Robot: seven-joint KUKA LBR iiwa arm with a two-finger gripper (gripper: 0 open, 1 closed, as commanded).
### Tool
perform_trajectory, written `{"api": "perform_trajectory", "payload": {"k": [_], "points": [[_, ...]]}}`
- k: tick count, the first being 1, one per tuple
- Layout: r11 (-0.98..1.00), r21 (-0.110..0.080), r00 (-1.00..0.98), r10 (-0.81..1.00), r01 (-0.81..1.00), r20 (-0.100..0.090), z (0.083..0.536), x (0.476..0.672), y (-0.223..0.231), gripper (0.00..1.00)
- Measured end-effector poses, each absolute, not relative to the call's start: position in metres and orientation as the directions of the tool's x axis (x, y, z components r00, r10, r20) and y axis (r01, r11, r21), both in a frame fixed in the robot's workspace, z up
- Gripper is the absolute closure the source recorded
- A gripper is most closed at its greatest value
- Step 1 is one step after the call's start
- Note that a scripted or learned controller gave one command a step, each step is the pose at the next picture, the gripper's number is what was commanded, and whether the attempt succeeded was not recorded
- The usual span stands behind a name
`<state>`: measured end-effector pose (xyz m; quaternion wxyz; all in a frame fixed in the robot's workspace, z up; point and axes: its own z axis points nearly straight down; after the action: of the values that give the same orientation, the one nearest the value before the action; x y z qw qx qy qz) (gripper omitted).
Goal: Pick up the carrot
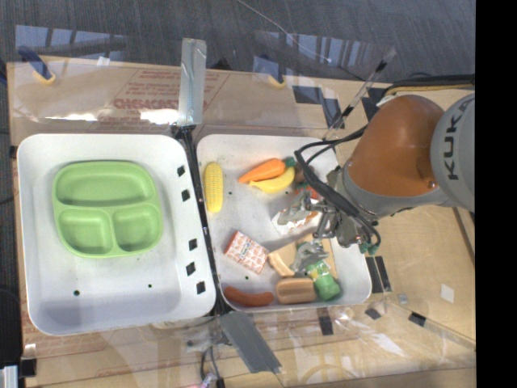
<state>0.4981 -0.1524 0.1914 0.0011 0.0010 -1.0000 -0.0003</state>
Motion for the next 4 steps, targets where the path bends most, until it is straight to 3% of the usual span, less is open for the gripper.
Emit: {"api": "perform_trajectory", "payload": {"k": [1,2,3,4], "points": [[0.998,0.0,-0.998,0.061,0.061,-0.002,0.096,0.561,-0.184,0.0],[0.964,-0.001,-0.964,0.264,0.264,-0.009,0.198,0.613,-0.21,0.0],[0.984,0.004,-0.984,0.179,0.179,0.005,0.129,0.639,-0.136,0.0],[0.993,0.001,-0.993,0.117,0.117,0.002,0.092,0.648,-0.121,0.0]]}}
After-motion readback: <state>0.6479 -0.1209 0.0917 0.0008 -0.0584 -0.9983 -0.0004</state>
